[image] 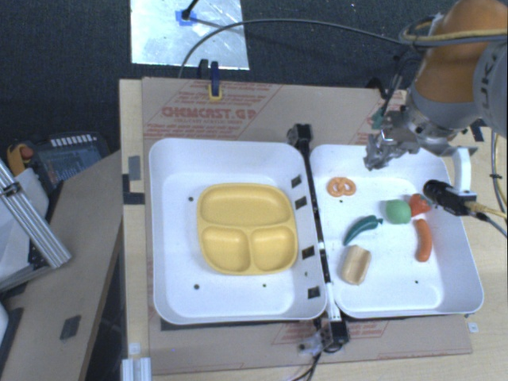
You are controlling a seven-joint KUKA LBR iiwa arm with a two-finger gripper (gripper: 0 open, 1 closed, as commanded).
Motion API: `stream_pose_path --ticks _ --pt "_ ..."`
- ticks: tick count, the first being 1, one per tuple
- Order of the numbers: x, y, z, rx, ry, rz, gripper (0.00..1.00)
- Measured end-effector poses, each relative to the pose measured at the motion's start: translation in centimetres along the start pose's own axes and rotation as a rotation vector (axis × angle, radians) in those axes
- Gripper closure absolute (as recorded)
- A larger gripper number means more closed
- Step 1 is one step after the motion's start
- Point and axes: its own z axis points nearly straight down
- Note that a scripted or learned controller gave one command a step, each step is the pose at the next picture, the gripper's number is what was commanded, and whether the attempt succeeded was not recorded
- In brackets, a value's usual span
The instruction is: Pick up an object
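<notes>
Both bins, left (171,213) and right (452,292), are plain white, and the left one holds a pale yellow divided tray (246,228). In the right bin lie an orange pretzel (341,186), a dark green pepper (363,228), a tan bread roll (355,264), a green-and-orange vegetable (401,210) and an orange-red sausage (424,240). The cardboard (262,105) beneath is light brown with red lettering.
</notes>
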Motion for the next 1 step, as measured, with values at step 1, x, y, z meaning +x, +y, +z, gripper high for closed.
stream_pose_path --ticks 1 --pt "5.17 -1.94 1.5 0.002 0.001 -0.002 1.0"
